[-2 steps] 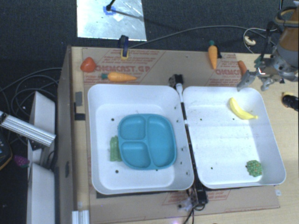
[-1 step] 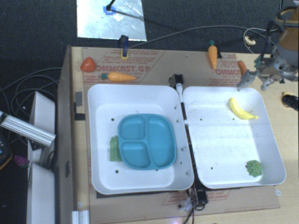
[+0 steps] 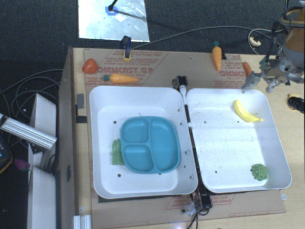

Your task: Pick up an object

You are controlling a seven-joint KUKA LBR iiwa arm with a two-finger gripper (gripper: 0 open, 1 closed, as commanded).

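Bins first: we see the left bin [image 3: 102,128] holding a blue divided plate [image 3: 149,144], and the right bin [image 3: 228,142] holding a yellow banana [image 3: 246,111] near its far corner, long axis slanting, tip toward the near right. The gripper [image 3: 261,81] hangs just beyond that corner with fingers spread and nothing between them, and a green broccoli [image 3: 259,171] sits in the near right corner.

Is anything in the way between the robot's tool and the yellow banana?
No, nothing visible is. The tool hangs above the right bin's far right corner, and the banana lies just inside it, with bare white floor around it.
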